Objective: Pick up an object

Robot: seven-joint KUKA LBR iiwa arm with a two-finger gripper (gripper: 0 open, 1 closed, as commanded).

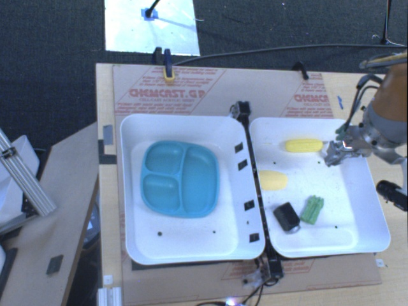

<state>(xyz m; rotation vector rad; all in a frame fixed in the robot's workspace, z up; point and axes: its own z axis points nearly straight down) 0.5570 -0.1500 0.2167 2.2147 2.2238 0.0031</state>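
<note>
Seen from above at a slant: bench with tan top sheet bearing red print, carrying two shallow white bins side by side, joined along a centre seam with black clips. Left bin: holds one blue divided plate, three compartments, lying flat near the bin's middle. Right bin: holds four loose objects, all resting on the floor, none lifted. Grey arm with orange band entering from the right edge, over the right bin's upper right corner. Claw positioned low over the upper right part of the right bin, pointing left; opening width cannot be told at this size and blur, and nothing visible between its tips. Long yellow object lying crosswise near the bin's far wall, just beside the claw to its left, apart from it as far as can be judged. Shorter yellow object lying near the centre seam, below the long one and well apart from the claw. Green ridged object lying tilted in the lower middle of the bin. Black object just beside the green one on its left; contact between the two cannot be told. Blue-and-yellow clamp at the bench's far edge, above the left bin.
</note>
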